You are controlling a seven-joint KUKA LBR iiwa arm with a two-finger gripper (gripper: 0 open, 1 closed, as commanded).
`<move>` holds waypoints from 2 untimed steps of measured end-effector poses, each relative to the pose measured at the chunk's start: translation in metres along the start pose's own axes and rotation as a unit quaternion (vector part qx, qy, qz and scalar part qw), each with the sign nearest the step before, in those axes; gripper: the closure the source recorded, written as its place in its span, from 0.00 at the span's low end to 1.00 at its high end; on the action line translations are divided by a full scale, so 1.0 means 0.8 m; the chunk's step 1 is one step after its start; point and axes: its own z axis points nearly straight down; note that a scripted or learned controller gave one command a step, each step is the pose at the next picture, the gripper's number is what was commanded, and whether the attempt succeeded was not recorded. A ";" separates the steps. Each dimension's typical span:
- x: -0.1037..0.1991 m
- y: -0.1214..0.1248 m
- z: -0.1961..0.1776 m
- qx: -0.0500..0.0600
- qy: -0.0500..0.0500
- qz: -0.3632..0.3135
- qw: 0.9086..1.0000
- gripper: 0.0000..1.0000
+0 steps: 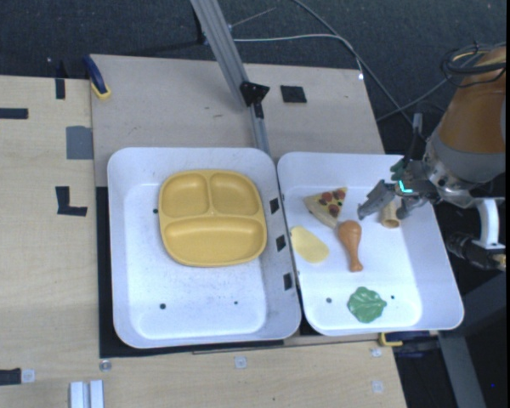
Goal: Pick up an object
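Observation:
In the right bin (pixel 425 270) lie a pizza slice (pixel 326 205), a brown chicken drumstick (pixel 352 243), a pale yellow chip (pixel 308 245) and a green lettuce piece (pixel 366 304). A small tan piece (pixel 391 218) rests near the bin's right side. My gripper (pixel 394 204) hangs low over the bin's upper right part, just above that tan piece. It is open, with one dark finger (pixel 375 202) to the left of the piece and the other to its right. Nothing is lifted.
The left bin (pixel 136 296) holds a yellow divided plate (pixel 212 218). A slanted metal pole (pixel 229 49) rises behind the bins. Cables run across the dark floor at the back. The arm's orange band (pixel 476 109) is at the right.

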 end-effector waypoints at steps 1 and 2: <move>0.000 0.001 -0.001 -0.001 0.000 0.000 1.000 0.00; -0.007 0.004 0.057 0.001 -0.001 0.001 1.000 0.00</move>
